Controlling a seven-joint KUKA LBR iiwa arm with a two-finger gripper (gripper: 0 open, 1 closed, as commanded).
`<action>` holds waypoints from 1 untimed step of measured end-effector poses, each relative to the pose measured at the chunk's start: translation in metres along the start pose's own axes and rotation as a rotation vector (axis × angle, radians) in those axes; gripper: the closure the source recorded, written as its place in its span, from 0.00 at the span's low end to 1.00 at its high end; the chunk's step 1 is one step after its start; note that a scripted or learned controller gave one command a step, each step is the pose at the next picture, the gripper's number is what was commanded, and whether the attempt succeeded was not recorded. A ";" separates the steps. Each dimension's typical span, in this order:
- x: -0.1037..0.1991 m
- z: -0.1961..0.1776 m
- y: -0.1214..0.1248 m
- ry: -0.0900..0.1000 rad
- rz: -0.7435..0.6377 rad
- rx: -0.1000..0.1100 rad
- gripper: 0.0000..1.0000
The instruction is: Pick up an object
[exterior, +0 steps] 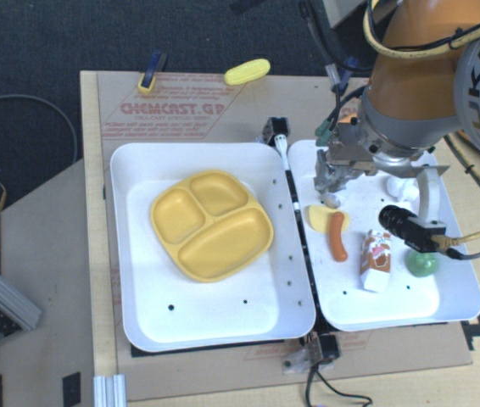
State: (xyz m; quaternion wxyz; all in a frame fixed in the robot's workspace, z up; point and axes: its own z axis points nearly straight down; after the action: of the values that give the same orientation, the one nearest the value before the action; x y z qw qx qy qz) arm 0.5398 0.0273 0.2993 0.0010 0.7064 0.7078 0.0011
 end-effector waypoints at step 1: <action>0.027 -0.086 -0.032 0.002 -0.003 -0.007 1.00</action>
State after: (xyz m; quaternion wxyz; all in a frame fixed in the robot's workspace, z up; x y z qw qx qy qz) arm 0.5076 0.0545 0.3855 0.0026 0.7054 0.7088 0.0042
